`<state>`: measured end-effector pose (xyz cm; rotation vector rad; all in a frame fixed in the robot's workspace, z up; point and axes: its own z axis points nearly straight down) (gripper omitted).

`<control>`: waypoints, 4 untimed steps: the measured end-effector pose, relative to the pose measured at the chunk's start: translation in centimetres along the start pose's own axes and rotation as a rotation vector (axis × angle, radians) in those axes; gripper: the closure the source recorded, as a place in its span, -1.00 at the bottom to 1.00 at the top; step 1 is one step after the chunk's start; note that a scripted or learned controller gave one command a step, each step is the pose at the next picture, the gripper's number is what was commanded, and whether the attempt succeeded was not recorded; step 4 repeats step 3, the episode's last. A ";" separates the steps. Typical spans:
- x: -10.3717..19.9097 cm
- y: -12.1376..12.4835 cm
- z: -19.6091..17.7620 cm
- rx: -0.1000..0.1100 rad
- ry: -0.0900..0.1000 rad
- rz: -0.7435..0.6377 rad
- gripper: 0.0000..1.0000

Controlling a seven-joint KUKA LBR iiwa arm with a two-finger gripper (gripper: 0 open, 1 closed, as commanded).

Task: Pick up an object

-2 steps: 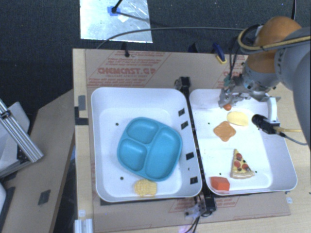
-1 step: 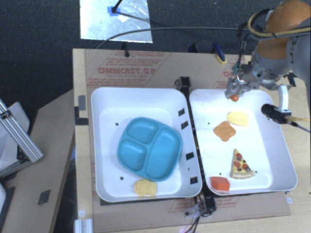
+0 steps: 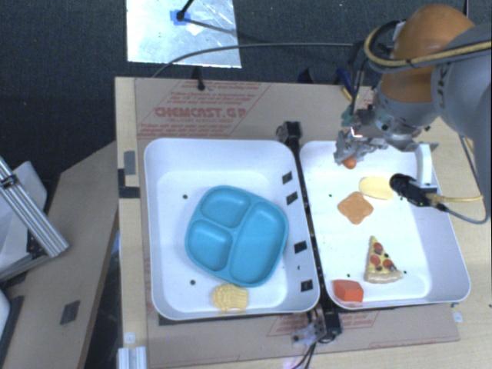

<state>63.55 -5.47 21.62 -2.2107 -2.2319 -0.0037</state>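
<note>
My gripper [image 3: 348, 154] hangs over the far left corner of the right bin [image 3: 450, 264]. A small orange object [image 3: 350, 162] shows right at its tip, and I cannot tell whether it is gripped or only lies beneath. Nearer in the same bin lie a pale yellow oval piece [image 3: 375, 187], a flat orange-brown piece [image 3: 355, 207], a toy pizza slice [image 3: 381, 261] and a red-orange block [image 3: 347, 290] at the near left corner.
The left bin [image 3: 165, 206] bears a blue divided plate [image 3: 236, 235] and a yellow corn-like piece [image 3: 230, 297] at its near edge. A black divider [image 3: 301, 206] runs between the bins. The arm [image 3: 430, 60] reaches in from the upper right.
</note>
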 end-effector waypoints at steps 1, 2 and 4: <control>5.8 -0.6 -1.2 -0.001 0.001 -0.002 1.00; 10.9 -1.3 -2.2 0.000 0.001 -0.001 1.00; 16.2 -1.2 -1.6 -0.001 0.000 0.000 1.00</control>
